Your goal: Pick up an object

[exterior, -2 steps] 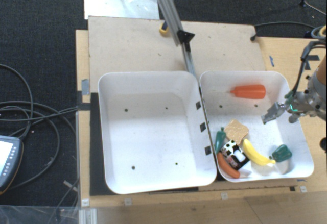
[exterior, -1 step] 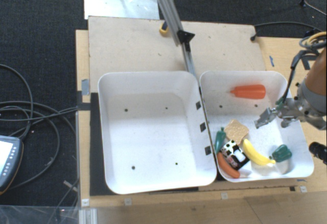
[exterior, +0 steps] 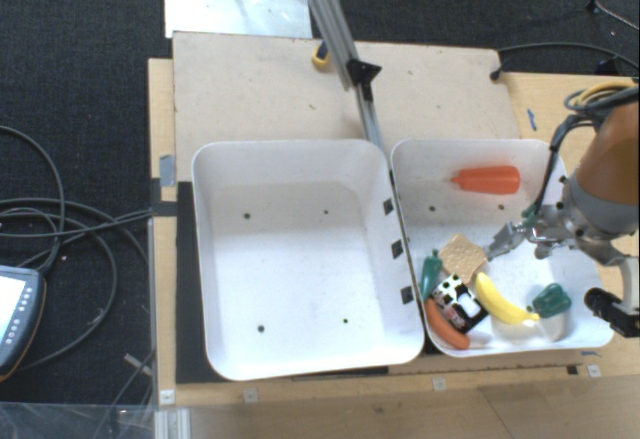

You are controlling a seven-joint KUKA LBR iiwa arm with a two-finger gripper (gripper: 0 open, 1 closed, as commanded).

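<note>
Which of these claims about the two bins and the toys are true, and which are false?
1. The carrot lies in the right bin. True.
2. The banana lies in the left bin. False: it lies in the right bin.
3. The hand hangs over the right bin. True.
4. The carrot touches the banana. False: they lie well apart, the carrot near the far wall.

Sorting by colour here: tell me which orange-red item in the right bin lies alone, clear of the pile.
The orange carrot-shaped piece, lying on its side near the right bin's far wall. The red sausage-like one sits at the near edge, packed against the other toys.
</note>
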